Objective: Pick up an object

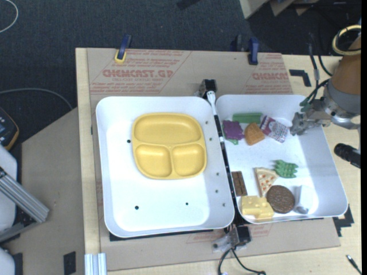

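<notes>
Approach step, nothing picked yet. Pincer (pixel 300 122) over right bin (pixel 321 153), upper right area; spread or pressed together, cannot tell. Nothing visible between its tips. Closest candidate: wrapper (pixel 275 129), just left of pincer, beside orange piece (pixel 254 134) and purple piece (pixel 233 130). More items toward bin front: pizza slice (pixel 264 180), cookie (pixel 281 199), cheese (pixel 256 206). Left bin (pixel 114 153) carries yellow tray (pixel 169 144). Next, probably: shift left over wrapper, descend, pinch.
</notes>
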Action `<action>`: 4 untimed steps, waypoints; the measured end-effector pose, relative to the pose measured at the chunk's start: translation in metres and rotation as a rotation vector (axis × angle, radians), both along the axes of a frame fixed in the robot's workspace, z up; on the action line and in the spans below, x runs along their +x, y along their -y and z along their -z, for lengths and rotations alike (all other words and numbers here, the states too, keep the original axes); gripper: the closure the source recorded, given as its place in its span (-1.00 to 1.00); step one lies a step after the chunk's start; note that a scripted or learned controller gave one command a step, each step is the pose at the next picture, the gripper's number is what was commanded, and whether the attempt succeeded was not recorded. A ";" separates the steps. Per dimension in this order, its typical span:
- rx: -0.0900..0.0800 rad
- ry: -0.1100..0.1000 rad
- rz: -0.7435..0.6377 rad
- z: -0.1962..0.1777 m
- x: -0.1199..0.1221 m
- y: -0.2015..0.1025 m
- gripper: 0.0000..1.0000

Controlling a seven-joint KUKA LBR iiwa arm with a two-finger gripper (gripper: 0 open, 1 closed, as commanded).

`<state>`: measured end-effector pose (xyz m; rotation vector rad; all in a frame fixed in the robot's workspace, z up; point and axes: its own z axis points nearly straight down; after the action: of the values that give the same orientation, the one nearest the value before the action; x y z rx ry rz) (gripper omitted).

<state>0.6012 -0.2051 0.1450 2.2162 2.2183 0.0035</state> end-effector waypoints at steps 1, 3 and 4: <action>0.000 -0.001 0.000 -0.044 0.002 0.005 1.00; 0.005 -0.006 -0.004 -0.092 -0.001 -0.044 1.00; 0.004 -0.009 -0.003 -0.078 -0.007 -0.100 1.00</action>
<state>0.5940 -0.1052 0.2229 2.2199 2.2281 -0.0019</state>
